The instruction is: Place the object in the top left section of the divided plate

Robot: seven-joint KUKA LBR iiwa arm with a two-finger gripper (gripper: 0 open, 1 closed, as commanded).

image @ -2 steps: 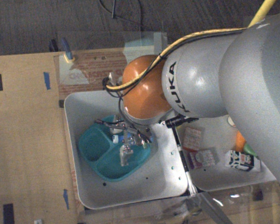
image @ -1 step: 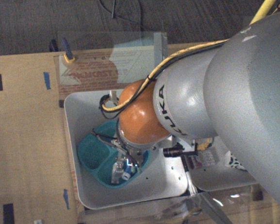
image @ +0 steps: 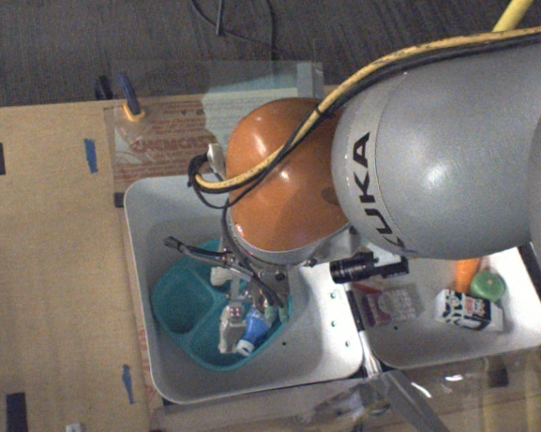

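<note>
A teal divided plate (image: 179,303) lies in the left white bin (image: 149,230). The arm's orange band and grey wrist hang over the plate's right half and hide much of it. My gripper (image: 234,309) reaches down over the plate's right sections. A small blue and white object (image: 252,331) sits right by the gripper's tip at the plate's lower right, and I cannot tell whether it is gripped or resting on the plate. The plate's left sections show bare teal.
The right bin (image: 534,328) holds a black-and-white patterned carton (image: 467,308), an orange piece (image: 467,272) with a green round item (image: 488,284) beside it, and a pinkish packet (image: 391,303). Brown cardboard with blue tape marks (image: 90,156) lies to the left of the bins.
</note>
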